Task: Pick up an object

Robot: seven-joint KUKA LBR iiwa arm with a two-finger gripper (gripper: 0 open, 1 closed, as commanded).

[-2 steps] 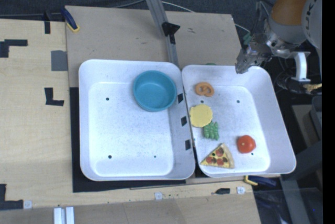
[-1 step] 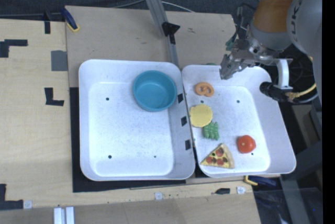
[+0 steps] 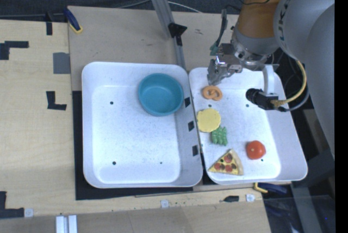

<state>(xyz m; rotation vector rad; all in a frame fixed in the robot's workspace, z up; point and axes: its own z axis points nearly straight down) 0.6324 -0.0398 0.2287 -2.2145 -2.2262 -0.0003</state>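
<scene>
My gripper (image 3: 216,77) hangs over the far left corner of the right bin (image 3: 288,134), just above an orange pretzel-shaped toy (image 3: 212,93). Nearer the front lie a yellow round piece (image 3: 208,120), a green cluster (image 3: 219,135), a red tomato (image 3: 255,149) and a pizza slice (image 3: 226,163). Nothing shows between the fingers. Whether they are apart or together is not clear at this angle.
A blue bowl (image 3: 160,94) sits at the far right of the left bin (image 3: 109,139). A grey pole (image 3: 160,3) slants down to the gap between the bins. The arm's black cable fitting (image 3: 263,98) overhangs the right bin.
</scene>
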